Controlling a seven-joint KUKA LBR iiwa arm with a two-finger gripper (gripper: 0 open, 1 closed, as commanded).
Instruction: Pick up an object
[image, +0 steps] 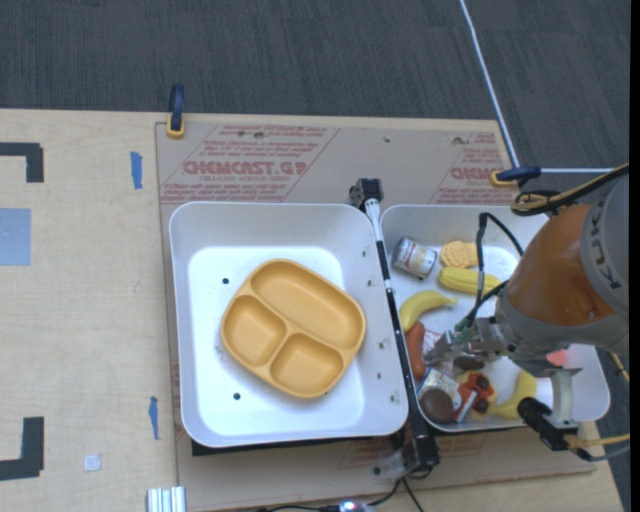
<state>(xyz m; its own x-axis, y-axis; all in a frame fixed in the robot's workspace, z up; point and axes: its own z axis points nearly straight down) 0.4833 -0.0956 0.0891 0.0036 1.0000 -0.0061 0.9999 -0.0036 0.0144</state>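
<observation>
1. The grey arm (575, 275) with its orange band is reaching in from the right and hanging low over the right bin (598, 395), covering a good part of it.
2. The jaws (462, 345) are sitting down among the objects near the middle of that bin, pointing toward its left wall. I cannot tell whether they are released or clenched, since the metal parts are blurring into the clutter beneath them, and I am not seeing any object clearly between them.
3. The objects for picking are all lying in the right bin. A banana (427, 304) is lying just left of the jaws, and an orange-red sausage-shaped piece (415, 349) is lying below it along the bin's left wall.
4. A small can (414, 257) is lying on its side toward the far left corner, with a round waffle-like biscuit (459, 251) and a corn cob (470, 281) just beside it to the right.
5. A brown round piece (437, 403) is sitting near the front left corner, with small red and dark bits (478, 390) next to it, possibly toy food. A second yellow piece (518, 396) is lying further right, near the front edge.
6. The left bin (190, 300) is holding a yellow divided plate (292, 328) with three compartments, lying flat and turned at a slant.
7. Both bins are resting on a brown board (300, 160) on the light wooden table (80, 330), with a blue clamp (176, 108) gripping the board's far left corner.
</observation>
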